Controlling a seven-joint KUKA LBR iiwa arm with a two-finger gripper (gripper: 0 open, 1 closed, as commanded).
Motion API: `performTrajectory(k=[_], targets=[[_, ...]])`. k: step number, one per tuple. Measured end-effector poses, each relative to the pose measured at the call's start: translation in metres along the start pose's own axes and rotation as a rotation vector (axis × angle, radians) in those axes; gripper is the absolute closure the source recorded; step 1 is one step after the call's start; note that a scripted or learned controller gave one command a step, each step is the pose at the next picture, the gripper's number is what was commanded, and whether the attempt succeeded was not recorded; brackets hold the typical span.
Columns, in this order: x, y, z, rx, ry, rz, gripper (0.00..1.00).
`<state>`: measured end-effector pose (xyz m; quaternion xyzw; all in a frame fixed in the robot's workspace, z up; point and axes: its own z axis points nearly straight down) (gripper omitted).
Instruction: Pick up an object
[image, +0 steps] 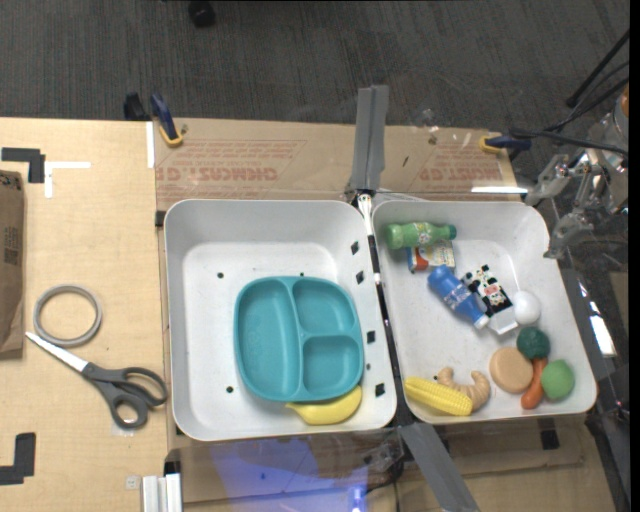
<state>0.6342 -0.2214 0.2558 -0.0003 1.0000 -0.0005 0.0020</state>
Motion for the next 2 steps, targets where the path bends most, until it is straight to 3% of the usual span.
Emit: performTrajectory(k=[1,2], targets=[[-0.026,0.002,0.162,0.001,-0.003,-0.06,0.0],[0.029,0.062,0.162,-0.001,0.0,-0.264,0.0]])
